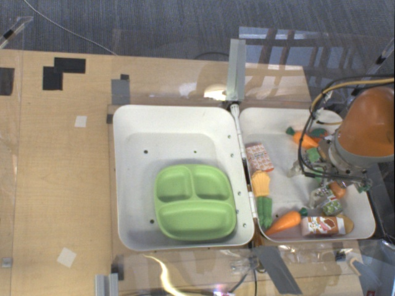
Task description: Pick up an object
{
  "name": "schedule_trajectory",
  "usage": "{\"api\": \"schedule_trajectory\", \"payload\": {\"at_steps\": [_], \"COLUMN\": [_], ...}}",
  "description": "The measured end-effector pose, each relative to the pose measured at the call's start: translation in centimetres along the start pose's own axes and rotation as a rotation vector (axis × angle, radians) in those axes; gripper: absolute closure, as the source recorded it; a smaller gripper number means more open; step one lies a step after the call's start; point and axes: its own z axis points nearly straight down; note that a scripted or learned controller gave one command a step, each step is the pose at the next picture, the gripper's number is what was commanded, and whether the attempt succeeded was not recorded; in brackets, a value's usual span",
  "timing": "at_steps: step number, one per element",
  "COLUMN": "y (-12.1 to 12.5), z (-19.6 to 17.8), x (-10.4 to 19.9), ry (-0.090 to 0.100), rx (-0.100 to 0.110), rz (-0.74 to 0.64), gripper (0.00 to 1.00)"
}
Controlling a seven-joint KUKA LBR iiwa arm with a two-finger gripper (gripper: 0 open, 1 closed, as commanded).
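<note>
Camera view, looking down at a slant: two white bins side by side on the tabletop (55, 184). Left bin (133, 134) has a green divided plate (194, 201), sitting toward its near side. Right bin (274, 128) holds the clutter: a pink snack packet (260, 158) by the divider, a yellow-and-green corn toy (263, 193) just near of it, a carrot (284, 221) at the near edge, and a small bottle w/ red label (323, 225) lying right beside the carrot. Another orange carrot-like piece (303, 138) sits at the far side, close to the arm.

Arm w/ orange band (370, 131) reaches in from the right and hangs over the right part of the right bin. The hand (327, 187) is down low among a few small items, one greenish, one orange, too jumbled to name. Can't tell how open the hand is, or if anything is in it; the wrist blocks most of it.

Progress, as a judgement: approach looks made, hand is at object level, but no lift visible and no grasp confirmed. Left to do: secure one item and raise it clear of the bin. Likely target is one of the small things under the hand, though which one is unclear.
</note>
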Motion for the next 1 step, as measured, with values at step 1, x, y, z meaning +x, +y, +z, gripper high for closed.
{"api": "schedule_trajectory", "payload": {"at_steps": [1], "y": [0.8], "z": [0.18], "x": [-6.58], "ry": [-0.001], "rx": [-0.002], "rz": [0.059], "gripper": [0.0]}}
